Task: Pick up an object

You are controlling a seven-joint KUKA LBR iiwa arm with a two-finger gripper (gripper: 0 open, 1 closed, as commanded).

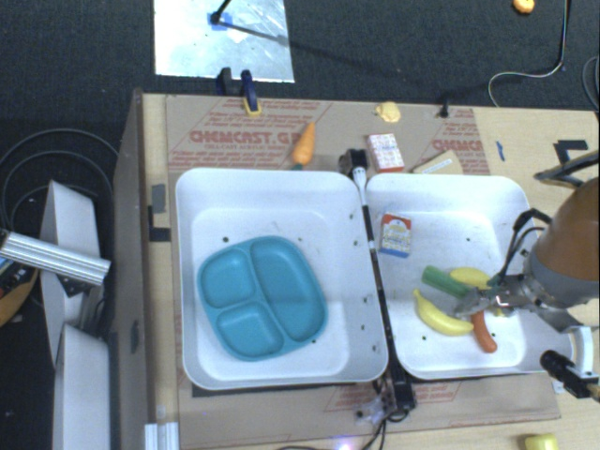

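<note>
Cardboard-covered bench [281, 125] on dark carpet carries two shallow white bins. Left white bin [216, 204] holds a blue sectioned plastic tray [261, 295], w/ bare rim all round. Right white bin [469, 200]: small printed carton [396, 233], yellow toy banana [441, 315], orange sausage-shaped toy [484, 334], green stick-shaped toy [444, 280]. Grey two-finger gripper [483, 300] sits low among these; grip state can't tell.

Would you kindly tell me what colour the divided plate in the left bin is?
The divided plate is turquoise blue, seen plainly in the camera view.
</note>
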